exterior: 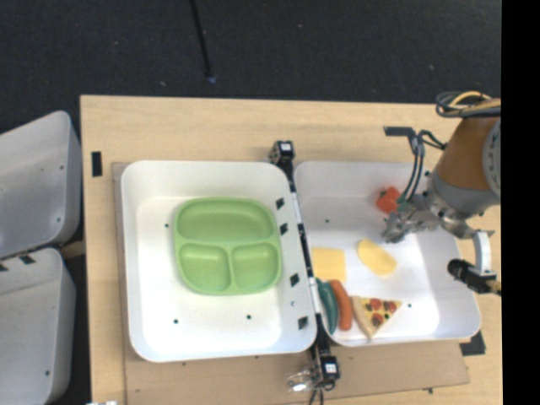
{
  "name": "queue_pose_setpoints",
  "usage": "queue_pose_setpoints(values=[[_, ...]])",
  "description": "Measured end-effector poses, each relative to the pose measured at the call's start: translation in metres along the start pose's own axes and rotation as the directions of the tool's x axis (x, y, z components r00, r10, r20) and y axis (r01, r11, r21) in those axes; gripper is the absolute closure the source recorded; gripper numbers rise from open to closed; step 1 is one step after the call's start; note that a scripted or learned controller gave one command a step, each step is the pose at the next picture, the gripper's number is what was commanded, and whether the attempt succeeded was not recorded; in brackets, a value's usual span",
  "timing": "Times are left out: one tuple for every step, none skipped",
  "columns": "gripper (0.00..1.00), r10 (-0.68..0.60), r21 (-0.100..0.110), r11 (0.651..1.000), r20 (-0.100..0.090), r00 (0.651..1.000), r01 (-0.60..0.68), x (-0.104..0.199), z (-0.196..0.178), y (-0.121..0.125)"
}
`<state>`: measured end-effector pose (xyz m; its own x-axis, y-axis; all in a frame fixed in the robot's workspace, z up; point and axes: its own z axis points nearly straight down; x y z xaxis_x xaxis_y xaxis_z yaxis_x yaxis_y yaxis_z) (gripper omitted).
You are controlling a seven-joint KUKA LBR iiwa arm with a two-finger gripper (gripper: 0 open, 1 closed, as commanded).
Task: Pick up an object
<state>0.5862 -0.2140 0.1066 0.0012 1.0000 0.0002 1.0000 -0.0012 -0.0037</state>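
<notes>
The nearest candidate is the yellow oval piece (376, 257), lying flat on the floor of the right bin (447, 310) with its long axis slanting from upper left to lower right, just below and a little left of the claw (396, 230). A small orange-red piece (388, 199) sits just above the claw, about as close, so the coming move turns on which of the two the claw drops toward. The claw hangs low over the bin between them; I cannot tell whether it is spread or pressed together, and nothing shows pinched in it.
</notes>
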Motion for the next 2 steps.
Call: queue_pose_setpoints(values=[[1.0,-0.005,-0.006,1.0,0.0,1.0,0.005,0.009,-0.051,0.004],[1.0,-0.006,-0.006,1.0,0.001,1.0,0.006,0.013,-0.095,0.01]])
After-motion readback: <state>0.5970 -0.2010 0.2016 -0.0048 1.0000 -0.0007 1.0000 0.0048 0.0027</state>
